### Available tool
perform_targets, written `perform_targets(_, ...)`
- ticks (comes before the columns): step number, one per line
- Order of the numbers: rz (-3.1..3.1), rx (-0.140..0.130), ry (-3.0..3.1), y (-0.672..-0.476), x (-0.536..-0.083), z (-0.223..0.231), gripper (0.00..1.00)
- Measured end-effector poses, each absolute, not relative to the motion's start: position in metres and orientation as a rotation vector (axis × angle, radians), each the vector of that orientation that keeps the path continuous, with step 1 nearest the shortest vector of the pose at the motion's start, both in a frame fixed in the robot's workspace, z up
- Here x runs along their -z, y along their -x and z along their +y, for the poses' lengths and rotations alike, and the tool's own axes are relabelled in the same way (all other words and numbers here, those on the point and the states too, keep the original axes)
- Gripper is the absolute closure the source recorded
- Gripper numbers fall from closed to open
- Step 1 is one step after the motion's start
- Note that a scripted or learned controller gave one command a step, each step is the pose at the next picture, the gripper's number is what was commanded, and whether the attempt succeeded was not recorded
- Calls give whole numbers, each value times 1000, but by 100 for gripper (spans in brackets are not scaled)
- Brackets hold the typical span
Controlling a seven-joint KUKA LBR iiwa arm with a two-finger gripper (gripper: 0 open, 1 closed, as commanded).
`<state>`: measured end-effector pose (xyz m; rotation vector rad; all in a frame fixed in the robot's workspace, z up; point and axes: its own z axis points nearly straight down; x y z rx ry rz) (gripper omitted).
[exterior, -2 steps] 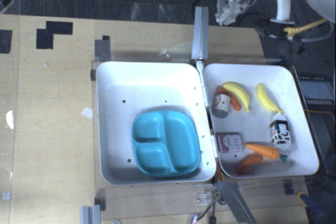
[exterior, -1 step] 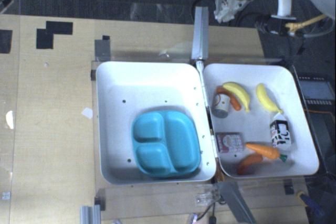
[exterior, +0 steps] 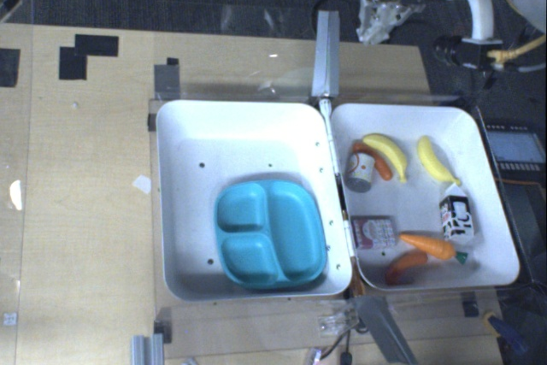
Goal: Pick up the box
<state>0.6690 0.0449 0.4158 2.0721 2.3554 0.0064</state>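
The box (exterior: 373, 232) is small, flat and maroon with a pale label. It lies in the right bin (exterior: 487, 150) near the left wall, towards the front. My gripper (exterior: 377, 23) hangs high at the top of the view, beyond the far edge of the bins and far from the box. Nothing is seen in it.
The right bin also holds two bananas (exterior: 386, 154) (exterior: 436, 160), a small can (exterior: 360, 173), a black-and-white carton (exterior: 456, 216), a carrot (exterior: 430, 246) and a reddish-brown item (exterior: 406, 267). A blue divided plate (exterior: 269, 232) lies in the left bin (exterior: 184, 150). A metal post (exterior: 326, 55) stands between the bins at the back.
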Motion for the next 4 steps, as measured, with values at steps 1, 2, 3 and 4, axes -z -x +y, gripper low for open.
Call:
perform_targets(1,2289,-6,-2146,-666,-391,61,100)
perform_targets(2,2209,-4,-2229,-669,-357,34,100)
perform_targets(3,2240,-5,-2198,-669,-321,23,100)
perform_targets(4,2237,-7,-2200,-669,-354,33,100)
